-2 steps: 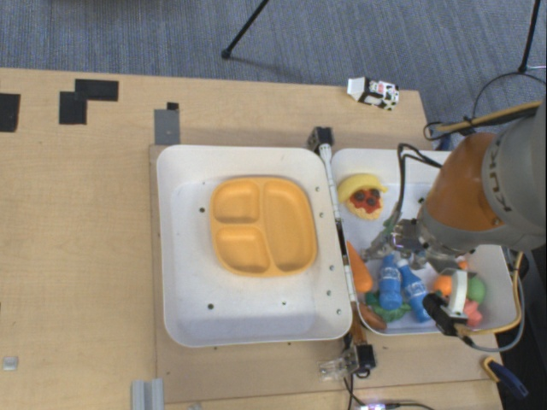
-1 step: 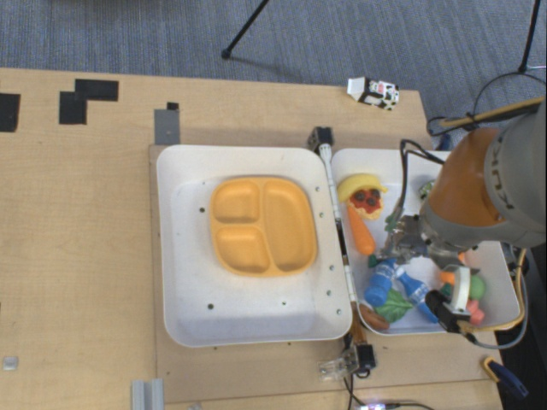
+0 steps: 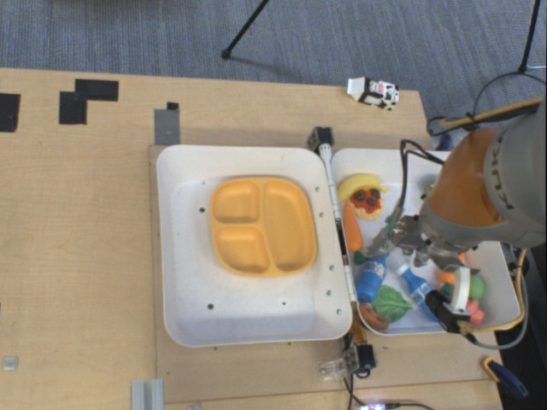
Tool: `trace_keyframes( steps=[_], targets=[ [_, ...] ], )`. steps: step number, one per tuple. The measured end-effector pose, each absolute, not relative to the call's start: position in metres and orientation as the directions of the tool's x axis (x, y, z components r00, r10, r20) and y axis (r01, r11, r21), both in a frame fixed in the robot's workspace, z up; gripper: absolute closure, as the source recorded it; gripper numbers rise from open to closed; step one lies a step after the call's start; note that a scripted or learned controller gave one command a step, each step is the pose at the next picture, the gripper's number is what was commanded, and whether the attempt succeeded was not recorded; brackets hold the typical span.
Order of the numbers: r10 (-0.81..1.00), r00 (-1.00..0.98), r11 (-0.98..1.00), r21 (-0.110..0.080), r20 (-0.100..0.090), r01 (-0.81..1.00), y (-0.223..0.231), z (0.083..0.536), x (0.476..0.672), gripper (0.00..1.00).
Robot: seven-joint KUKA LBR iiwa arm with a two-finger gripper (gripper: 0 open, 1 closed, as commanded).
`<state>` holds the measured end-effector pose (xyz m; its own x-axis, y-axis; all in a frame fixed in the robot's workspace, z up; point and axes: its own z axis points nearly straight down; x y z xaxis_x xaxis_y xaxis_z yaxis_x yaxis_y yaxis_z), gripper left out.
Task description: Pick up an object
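Camera view: smooth wooden surface (image 3: 77, 254).
Left bin (image 3: 184, 314): glossy orange sectioned plate (image 3: 261, 226), rounded.
Right bin (image 3: 504, 301): jumbled toys, including an orange carrot (image 3: 352, 229).
Pincer (image 3: 402, 244): low over those toys; opening, cannot tell.

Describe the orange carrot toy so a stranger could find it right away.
Look at the right bin, the one crowded with toys. Along its left wall lies the carrot, below the yellow toy and above the blue toy. It alone is long, thin and orange.
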<state>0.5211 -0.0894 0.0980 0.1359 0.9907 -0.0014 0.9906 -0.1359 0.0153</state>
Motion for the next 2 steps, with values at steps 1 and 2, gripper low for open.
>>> trace_keyframes(
  steps=[1, 2],
  targets=[
    [0.991, 0.134, -0.134, 0.018, -0.001, 0.991, -0.089, 0.108, 0.522, 1.00],
    [0.994, -0.106, 0.106, 0.003, 0.000, 0.994, 0.000, 0.185, 0.544, 1.00]
  ],
)
